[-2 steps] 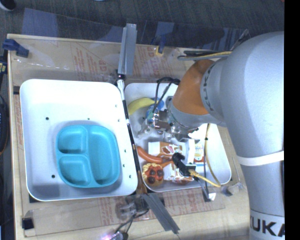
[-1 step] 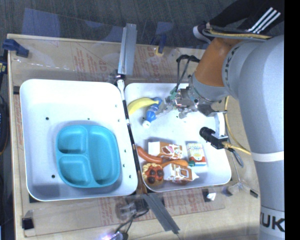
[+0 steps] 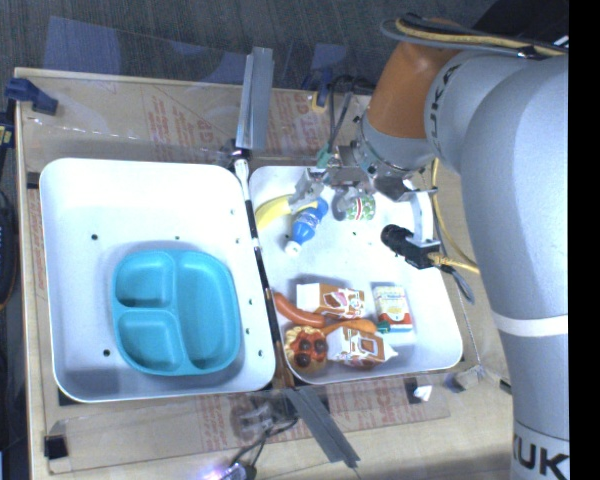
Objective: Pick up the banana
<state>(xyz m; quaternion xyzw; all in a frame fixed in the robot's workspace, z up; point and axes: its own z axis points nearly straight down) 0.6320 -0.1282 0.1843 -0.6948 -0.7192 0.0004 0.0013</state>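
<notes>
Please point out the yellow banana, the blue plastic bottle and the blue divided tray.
Yellow banana [image 3: 272, 209], camera view: its visible curved middle.
Blue plastic bottle [image 3: 304, 223], camera view: its body.
Blue divided tray [image 3: 176, 309], camera view: its centre ridge.

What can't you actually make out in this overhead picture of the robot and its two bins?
- Gripper: too small and cluttered to tell its state; wrist covers it.
- Banana: partly covered by the blue bottle.
- Snack packets: print too small to read.
- Right bin: the arm hides its far right corner.
</notes>
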